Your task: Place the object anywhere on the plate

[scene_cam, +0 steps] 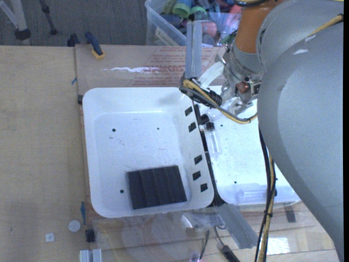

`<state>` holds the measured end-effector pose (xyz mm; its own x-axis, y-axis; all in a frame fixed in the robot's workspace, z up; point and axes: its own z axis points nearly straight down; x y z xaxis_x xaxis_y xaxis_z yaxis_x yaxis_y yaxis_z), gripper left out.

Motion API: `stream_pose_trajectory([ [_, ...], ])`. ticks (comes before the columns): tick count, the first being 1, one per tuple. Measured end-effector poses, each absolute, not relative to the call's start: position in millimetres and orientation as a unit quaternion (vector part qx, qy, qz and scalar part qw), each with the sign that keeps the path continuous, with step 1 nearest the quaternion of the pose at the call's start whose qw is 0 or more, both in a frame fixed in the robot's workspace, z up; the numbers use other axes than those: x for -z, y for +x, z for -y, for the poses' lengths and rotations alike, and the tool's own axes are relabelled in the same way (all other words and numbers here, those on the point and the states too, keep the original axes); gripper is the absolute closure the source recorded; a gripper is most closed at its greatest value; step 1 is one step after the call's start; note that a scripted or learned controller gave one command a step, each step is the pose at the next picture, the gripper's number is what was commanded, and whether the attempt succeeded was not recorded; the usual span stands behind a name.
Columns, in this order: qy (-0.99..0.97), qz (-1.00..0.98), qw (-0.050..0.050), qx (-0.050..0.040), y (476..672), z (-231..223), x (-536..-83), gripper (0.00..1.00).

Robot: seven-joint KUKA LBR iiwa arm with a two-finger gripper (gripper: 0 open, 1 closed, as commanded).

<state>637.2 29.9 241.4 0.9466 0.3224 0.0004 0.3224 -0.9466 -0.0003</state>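
One gripper (pixel 203 119) hangs over the seam between the two white bins; whether it grips anything cannot be told, since cables and the wrist hide it. Well below and to its left, a dark ribbed plate (pixel 157 186) lies flat in the left bin (pixel 103 105). Behind the gripper stands a clear tub of colourful toys (pixel 188 7).

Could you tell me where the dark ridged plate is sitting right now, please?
The dark ridged plate lies flat in the left bin, near its front edge, close to the divider between the two bins.
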Motion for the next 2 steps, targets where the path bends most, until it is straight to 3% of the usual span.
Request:
stream_pose_trajectory([
  [1, -0.953, 0.302, 0.001, -0.0021, 652.2, -131, -208, 1.0],
  [2, -0.925, 0.379, 0.001, -0.0028, 588.0, -193, -265, 1.0],
])
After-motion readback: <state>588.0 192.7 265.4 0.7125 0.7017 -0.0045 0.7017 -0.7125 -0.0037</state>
